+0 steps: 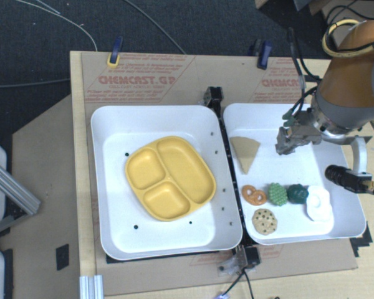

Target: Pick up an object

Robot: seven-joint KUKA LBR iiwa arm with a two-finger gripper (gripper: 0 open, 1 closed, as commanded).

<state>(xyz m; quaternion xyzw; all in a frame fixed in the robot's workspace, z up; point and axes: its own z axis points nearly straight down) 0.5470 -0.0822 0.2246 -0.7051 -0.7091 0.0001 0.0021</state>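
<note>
End effector [290,143] over the right bin [343,229], nothing gripped that I can see.

I see it hanging above the bin's far half, just beside a tan wedge [245,152]; I cannot tell its state. Along the bin's near edge lie a pretzel [254,195], a cookie [264,221], two green pieces [287,194] and a white piece [318,205]. The left bin [106,167] holds a yellow divided plate [169,177].

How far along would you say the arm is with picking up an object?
Nothing looks picked yet: the wedge, pretzel, cookie and broccoli all lie in the right bin. In hand: the gripper sits over that bin, just right of the wedge, with nothing visibly in it. Left: closing on an item and lifting it.
</note>
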